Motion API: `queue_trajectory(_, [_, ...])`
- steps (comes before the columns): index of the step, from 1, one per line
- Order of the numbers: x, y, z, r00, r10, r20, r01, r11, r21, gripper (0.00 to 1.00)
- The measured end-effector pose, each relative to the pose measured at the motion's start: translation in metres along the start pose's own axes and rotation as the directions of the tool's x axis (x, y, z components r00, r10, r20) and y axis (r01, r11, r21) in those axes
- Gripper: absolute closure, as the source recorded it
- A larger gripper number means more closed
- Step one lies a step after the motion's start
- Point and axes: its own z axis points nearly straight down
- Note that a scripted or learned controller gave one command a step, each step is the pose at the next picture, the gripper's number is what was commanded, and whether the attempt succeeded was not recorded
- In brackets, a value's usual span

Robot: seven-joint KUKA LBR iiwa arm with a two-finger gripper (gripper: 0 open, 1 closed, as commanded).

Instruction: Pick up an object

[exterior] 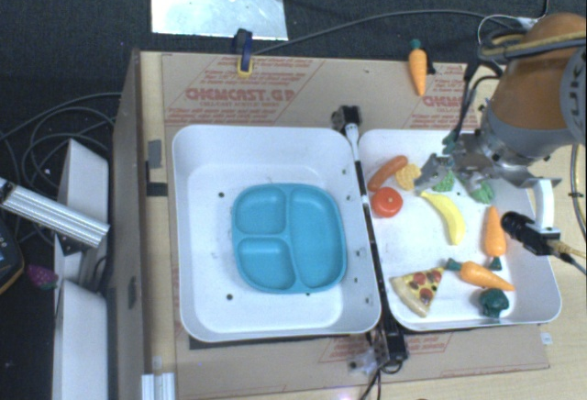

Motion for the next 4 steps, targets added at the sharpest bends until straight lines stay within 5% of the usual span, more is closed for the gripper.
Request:
queue_trajectory(1, [-0.052,-0.009,-0.045,1.000,0.002,0.002,-0.002,1.000,-0.002,0.00])
queue_trajectory(2, [-0.075,-0.009,0.066,1.000,0.003,0.000,-0.003,1.000,0.004,0.00])
queue_trajectory(3, [-0.092,-0.001,0.123,1.000,0.002,0.001,-0.002,1.000,0.000,0.00])
queue_trajectory(4, [-0.092,0.001,0.112,1.000,0.001,0.002,-0.001,1.000,-0.003,1.00])
